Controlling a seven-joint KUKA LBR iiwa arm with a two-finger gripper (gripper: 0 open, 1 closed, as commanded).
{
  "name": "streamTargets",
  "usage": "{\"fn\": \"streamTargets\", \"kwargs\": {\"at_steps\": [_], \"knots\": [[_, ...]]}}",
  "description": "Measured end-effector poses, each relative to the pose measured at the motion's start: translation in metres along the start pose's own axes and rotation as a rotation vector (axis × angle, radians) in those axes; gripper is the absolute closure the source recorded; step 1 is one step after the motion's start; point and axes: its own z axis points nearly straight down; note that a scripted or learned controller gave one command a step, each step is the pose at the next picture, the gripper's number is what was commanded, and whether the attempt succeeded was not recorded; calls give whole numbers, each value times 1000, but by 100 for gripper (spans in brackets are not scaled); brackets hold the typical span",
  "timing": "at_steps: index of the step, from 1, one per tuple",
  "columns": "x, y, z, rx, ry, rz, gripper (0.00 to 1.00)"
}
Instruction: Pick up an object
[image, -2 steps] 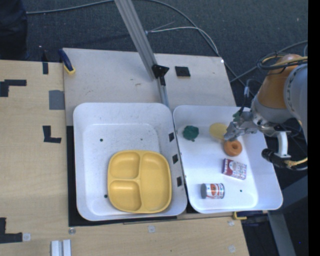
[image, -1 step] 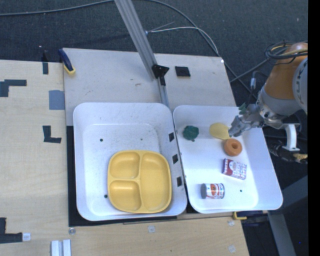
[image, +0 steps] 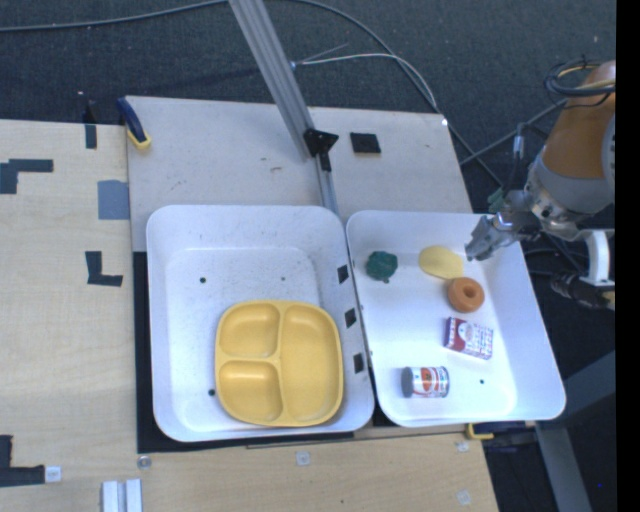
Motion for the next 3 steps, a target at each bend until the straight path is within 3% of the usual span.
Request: {"fn": "streamTargets", "kwargs": {"at_steps": [1, 3], "knots": [[4, 5, -43, 0, 0, 0, 100], [116, 10, -35, 5, 2, -3, 100]]}}
